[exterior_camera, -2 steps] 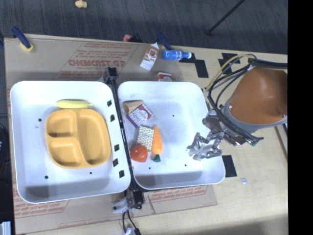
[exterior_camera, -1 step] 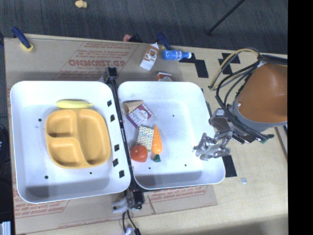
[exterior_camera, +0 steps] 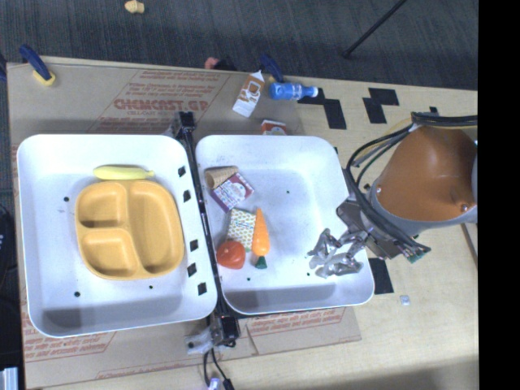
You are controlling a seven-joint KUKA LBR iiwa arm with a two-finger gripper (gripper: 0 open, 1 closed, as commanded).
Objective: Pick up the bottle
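While two white bins (exterior_camera: 32,218) sit side by side, one blue bottle (exterior_camera: 291,92) lies on the desk (exterior_camera: 422,331) beyond them.
One yellow tray (exterior_camera: 128,227), one banana (exterior_camera: 123,172), one carrot (exterior_camera: 260,234); gripper (exterior_camera: 335,257) fingers apart, clamping nothing.

From my feed I see a dark grey carpeted floor (exterior_camera: 162,15) beyond the far edge of the tabletop (exterior_camera: 422,331), which is pale wood covered with printed brown cardboard (exterior_camera: 162,100). A thin dark pole (exterior_camera: 390,15) slants across the floor at far right, and a small yellow scrap (exterior_camera: 134,7) lies at far left.
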